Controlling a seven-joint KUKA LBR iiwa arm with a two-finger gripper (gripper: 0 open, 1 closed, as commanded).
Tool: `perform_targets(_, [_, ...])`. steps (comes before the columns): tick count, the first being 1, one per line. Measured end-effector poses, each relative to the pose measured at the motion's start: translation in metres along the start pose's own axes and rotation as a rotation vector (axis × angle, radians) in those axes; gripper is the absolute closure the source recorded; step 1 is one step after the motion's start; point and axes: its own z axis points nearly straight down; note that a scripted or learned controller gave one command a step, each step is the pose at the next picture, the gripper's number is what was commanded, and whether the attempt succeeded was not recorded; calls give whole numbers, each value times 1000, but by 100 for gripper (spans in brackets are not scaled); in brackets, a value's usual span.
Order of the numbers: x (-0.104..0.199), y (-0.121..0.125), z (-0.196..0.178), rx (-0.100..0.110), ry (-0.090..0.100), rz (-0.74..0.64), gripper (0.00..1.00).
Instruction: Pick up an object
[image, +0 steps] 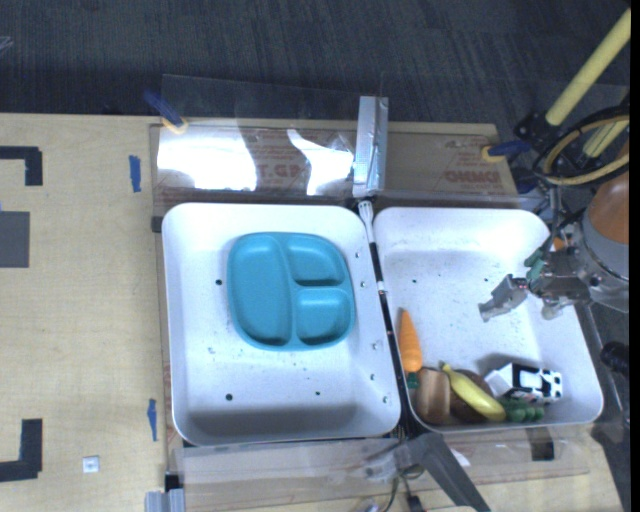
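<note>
Pale wood bench (80, 330) w/ two white bins (190, 400), dark carpet (300, 40) at frame top; gripper (525, 295) at right spread open, nothing between fingers.

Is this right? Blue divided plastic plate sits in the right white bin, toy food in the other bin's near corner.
No. The camera view shows the blue divided plastic plate in the left white bin. The toy food lies in the other bin's near corner, as stated.

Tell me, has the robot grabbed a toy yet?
Not yet. The two-finger gripper hangs over the right white bin with nothing between its fingers. The orange toy carrot and yellow toy banana lie near the bin's front edge. The whole pick is left.
</note>
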Motion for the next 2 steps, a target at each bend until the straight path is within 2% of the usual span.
perform_targets(1, [36,-3,27,1,0,-101,0])
perform_targets(2, [-33,-7,107,9,1,-113,0])
